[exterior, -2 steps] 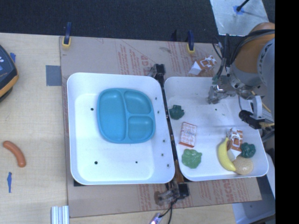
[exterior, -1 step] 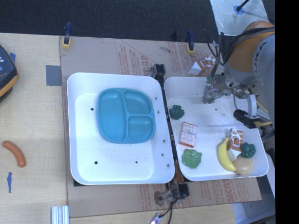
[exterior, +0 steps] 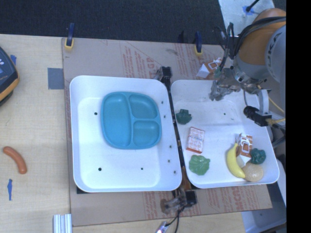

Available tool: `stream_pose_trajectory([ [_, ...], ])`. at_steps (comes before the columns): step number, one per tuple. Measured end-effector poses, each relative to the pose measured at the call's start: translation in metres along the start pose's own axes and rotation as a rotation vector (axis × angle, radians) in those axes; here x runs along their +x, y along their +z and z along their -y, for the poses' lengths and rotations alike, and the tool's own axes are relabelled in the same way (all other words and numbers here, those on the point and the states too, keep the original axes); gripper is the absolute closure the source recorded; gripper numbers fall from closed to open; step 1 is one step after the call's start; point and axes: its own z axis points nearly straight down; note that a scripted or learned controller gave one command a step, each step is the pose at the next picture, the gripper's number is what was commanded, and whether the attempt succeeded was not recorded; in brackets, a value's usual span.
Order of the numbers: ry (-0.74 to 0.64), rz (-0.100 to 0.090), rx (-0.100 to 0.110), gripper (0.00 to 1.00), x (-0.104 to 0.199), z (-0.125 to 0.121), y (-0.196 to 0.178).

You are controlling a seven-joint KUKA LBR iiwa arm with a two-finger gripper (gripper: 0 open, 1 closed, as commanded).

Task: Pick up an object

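My gripper point(exterior: 217, 94) hangs over the far part of the right bin point(exterior: 209, 181), its tips near the bin floor with nothing seen between them. In that bin lie a small dark green piece point(exterior: 183, 116), a red and white packet point(exterior: 195, 140), a light green leafy piece point(exterior: 199, 164), a yellow banana point(exterior: 234, 163), a tan round item point(exterior: 253, 172), a dark green broccoli-like piece point(exterior: 257, 155) and a red and white carton point(exterior: 245, 145). The left bin point(exterior: 82, 178) holds a blue divided plate point(exterior: 131, 120).
A toy sausage point(exterior: 15, 159) lies on the wooden bench at the left. A dark device point(exterior: 6, 74) sits at the far left edge. Clamps point(exterior: 70, 36) hold the cardboard sheet under the bins. The arm's grey and orange body point(exterior: 262, 42) fills the upper right.
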Motion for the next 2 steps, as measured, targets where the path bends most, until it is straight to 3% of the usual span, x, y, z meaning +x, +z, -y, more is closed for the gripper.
stream_pose_trajectory([
  [1,-0.003,0.001,0.002,1.00,-0.001,0.000,-0.010],
  [2,-0.001,0.000,0.003,1.00,0.054,0.075,-0.046],
])
